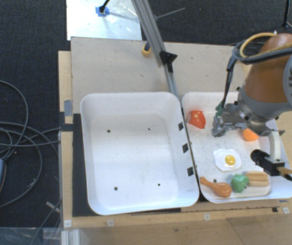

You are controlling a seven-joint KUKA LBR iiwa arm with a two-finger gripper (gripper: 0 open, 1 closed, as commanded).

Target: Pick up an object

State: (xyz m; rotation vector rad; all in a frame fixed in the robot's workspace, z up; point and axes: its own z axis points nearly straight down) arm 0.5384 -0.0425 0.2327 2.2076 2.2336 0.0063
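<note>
- Tabletop (pixel 115 65): a pale board carrying two shallow white bins side by side, with a slanted metal pole crossing its far edge.
- Left bin (pixel 97 111): the larger tray, nearer the tabletop's left edge; only a few dark specks mark its floor.
- Right bin (pixel 289 188): holds all the toy food, and the arm reaches in over its far-right corner.
- Arm (pixel 273 75): grey with an orange band, ending in the pincer (pixel 220 129), which hangs low over the far half of the right bin, just beside the red piece; whether it is parted or clenched cannot be told at this slant, and nothing is visibly held.
- Red piece (pixel 197 119): a small wedge-like toy near the right bin's far-left corner, the likeliest target. It is probably light, rigid plastic with smooth, slippery faces, best taken across its narrow width.
- Fried egg (pixel 227 160): flat at mid-bin, awkward to pinch except by its edge.
- Drumstick (pixel 216 186), green piece (pixel 239 181) and hot dog (pixel 257 178): along the near edge, close together.
- Orange piece (pixel 250 135): partly hidden under the wrist.
</note>
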